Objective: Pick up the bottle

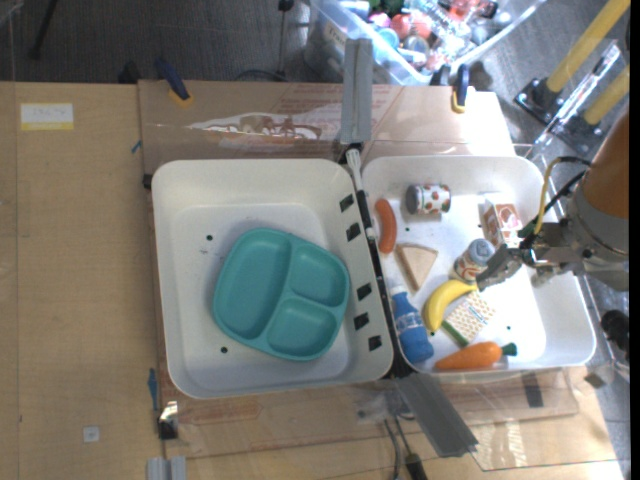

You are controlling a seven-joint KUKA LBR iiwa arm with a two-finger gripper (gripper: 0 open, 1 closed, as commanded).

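The claw (497, 268) hangs low inside the right bin (560, 340), just beside a small can (473, 260); whether it grips anything I cannot tell. The arm (590, 238) reaches over the bin's right rim. The blue bottle (410, 325) lies against the left wall, beside the banana (445, 303).

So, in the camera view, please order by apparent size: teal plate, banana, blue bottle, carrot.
1. teal plate, clearly largest.
2. blue bottle, carrot and banana look about alike; I would not rank them.
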